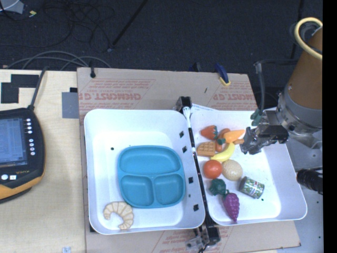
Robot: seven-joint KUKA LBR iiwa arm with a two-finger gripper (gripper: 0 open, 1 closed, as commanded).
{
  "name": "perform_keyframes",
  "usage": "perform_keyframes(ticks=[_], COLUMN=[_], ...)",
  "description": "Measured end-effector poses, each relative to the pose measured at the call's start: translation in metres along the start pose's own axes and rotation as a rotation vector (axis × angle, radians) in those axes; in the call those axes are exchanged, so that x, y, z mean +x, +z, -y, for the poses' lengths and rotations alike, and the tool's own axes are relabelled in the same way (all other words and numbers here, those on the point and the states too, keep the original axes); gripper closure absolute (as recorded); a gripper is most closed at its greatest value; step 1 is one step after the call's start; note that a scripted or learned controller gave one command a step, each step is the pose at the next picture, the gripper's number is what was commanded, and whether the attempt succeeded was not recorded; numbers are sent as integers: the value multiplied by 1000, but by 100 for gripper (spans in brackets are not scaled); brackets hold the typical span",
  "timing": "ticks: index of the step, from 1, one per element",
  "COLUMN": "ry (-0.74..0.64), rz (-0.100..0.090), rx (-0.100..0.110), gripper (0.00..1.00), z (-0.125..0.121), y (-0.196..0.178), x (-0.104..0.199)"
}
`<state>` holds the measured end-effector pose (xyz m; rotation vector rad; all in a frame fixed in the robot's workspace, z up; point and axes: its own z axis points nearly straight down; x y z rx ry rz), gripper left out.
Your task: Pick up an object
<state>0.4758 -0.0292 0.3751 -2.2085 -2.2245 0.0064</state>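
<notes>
The right bin [281, 202] holds several toy foods. Among them are a red strawberry [209, 132], an orange carrot [233, 136], a waffle [206, 149], a yellow banana [225, 152], a red tomato [212, 168], a beige potato [231, 169], a green can [251, 187], a broccoli piece [217, 187] and purple grapes [231, 206]. My gripper [251, 142] hangs low over that bin's upper middle, just right of the carrot and banana. Nothing can be seen held in it.
The left bin [100, 136] carries a blue divided plate [151, 175] and a croissant [119, 214] at its front left. A tablet pendant [18, 149] lies on the bench at far left. Black clips [185, 109] join the bins along the middle rim.
</notes>
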Motion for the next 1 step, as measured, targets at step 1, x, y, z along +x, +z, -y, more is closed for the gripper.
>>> perform_keyframes(ticks=[1], ry=[-5], rz=[0], rx=[-2], gripper=[100], z=[0], y=[9], x=[107])
